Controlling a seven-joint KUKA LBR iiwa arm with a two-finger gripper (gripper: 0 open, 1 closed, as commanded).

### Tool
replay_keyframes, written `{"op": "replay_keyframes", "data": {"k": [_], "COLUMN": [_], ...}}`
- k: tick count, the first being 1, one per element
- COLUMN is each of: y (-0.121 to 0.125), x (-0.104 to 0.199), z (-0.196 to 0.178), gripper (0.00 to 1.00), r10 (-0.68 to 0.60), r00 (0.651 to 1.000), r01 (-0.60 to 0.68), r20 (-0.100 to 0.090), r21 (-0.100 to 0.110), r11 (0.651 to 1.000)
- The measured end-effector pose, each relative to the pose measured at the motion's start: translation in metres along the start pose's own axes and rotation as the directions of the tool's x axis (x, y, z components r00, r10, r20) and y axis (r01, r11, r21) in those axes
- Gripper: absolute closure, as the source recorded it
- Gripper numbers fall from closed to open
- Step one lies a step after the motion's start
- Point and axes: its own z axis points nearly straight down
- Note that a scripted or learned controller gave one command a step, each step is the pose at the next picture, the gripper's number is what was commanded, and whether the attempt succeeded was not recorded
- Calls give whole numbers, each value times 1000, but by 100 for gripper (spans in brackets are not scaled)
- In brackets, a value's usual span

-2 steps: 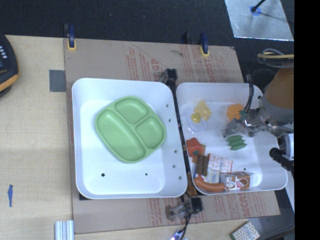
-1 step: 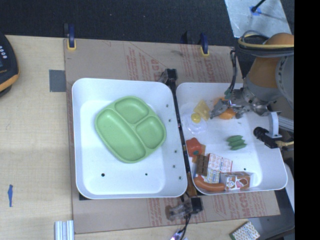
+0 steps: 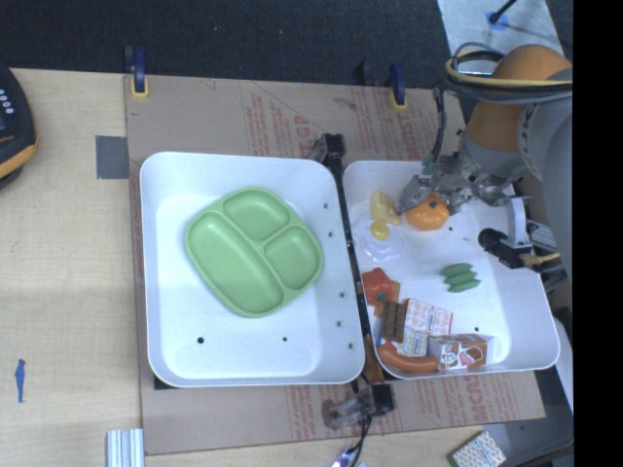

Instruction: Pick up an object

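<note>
The right bin (image 3: 531, 319) holds the loose objects. An orange fruit (image 3: 428, 215) lies near its back edge, and my gripper (image 3: 432, 189) is right over it, touching or almost touching its top. Left of the fruit lie a yellow piece (image 3: 382, 205) and a smaller yellow one (image 3: 380, 230). A green pod (image 3: 459, 277) lies mid-bin. Along the front are a red block (image 3: 378, 284), small cartons (image 3: 426, 320), a sausage (image 3: 407, 361) and a brown-and-white box (image 3: 463, 351).
The left bin (image 3: 175, 339) holds a green divided plate (image 3: 255, 250). The grey arm with its orange band (image 3: 526, 76) leans over the right bin's back right corner. A black part (image 3: 506, 249) juts over that bin's right side. Clamps (image 3: 333, 147) join the bins.
</note>
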Motion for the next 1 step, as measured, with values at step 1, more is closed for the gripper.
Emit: {"op": "replay_keyframes", "data": {"k": [1], "y": [-1], "x": [-1], "z": [-11], "gripper": [100], "r10": [-2], "r00": [1000], "r01": [2], "r20": [1], "r21": [4], "r11": [1000]}}
